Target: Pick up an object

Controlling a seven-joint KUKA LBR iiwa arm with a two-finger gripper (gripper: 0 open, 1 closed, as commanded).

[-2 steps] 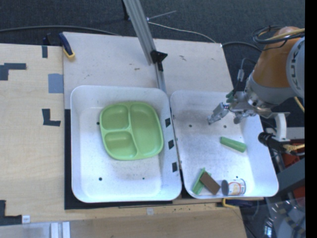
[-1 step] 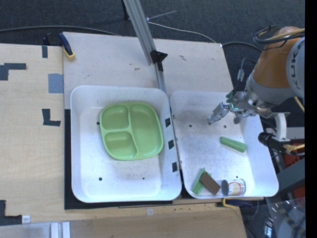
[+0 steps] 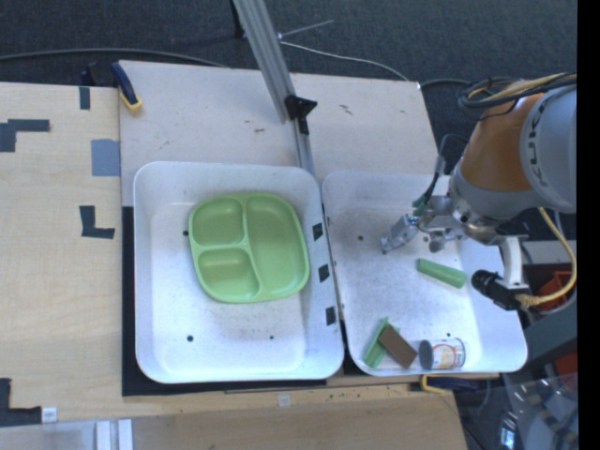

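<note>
My gripper (image 3: 411,240) hangs over the upper middle of the right bin (image 3: 356,204), open, with nothing between its fingers. A light green stick (image 3: 441,272) lies just to its lower right, apart from it. Near the bin's front edge are a green block (image 3: 377,343), a brown block (image 3: 397,349) leaning against it, and a small can (image 3: 442,354) on its side.
The left bin (image 3: 150,270) holds a green divided plate (image 3: 249,247). A metal pole (image 3: 267,45) slants down to the divider between the bins. The grey and orange arm (image 3: 511,157) reaches in from the right, with cables at the right rim.
</note>
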